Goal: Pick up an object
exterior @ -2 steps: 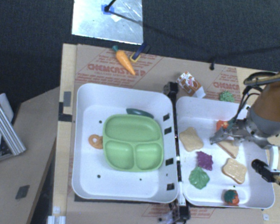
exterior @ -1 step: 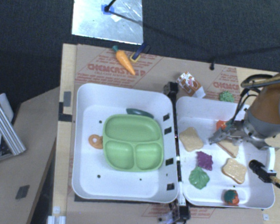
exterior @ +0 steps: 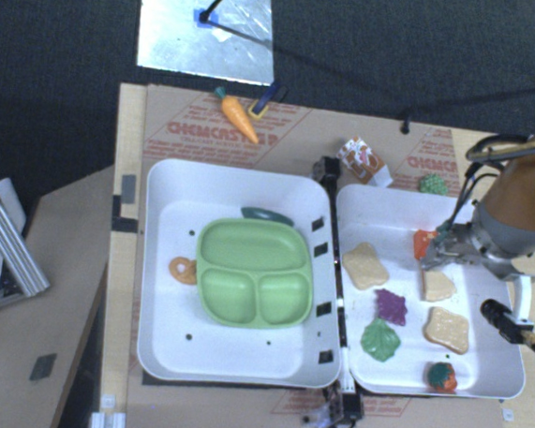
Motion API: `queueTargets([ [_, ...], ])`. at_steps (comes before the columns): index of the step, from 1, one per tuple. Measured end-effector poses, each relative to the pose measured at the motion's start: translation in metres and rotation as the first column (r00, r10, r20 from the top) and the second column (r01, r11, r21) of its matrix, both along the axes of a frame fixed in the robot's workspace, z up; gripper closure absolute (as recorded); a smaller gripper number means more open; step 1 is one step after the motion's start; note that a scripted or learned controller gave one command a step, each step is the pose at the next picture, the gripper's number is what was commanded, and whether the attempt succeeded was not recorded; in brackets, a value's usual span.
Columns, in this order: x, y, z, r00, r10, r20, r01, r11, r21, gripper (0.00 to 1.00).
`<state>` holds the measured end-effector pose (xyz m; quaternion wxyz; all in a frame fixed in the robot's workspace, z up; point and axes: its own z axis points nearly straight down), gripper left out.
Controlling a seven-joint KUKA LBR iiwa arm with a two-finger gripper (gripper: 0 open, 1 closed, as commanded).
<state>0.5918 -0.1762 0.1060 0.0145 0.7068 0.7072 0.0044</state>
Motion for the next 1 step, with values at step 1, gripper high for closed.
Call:
queueTargets([
  [1,0.0034,-0.0021,0.0639,1.0,0.003,-0.021,-0.003,1.0,0.013,1.0],
])
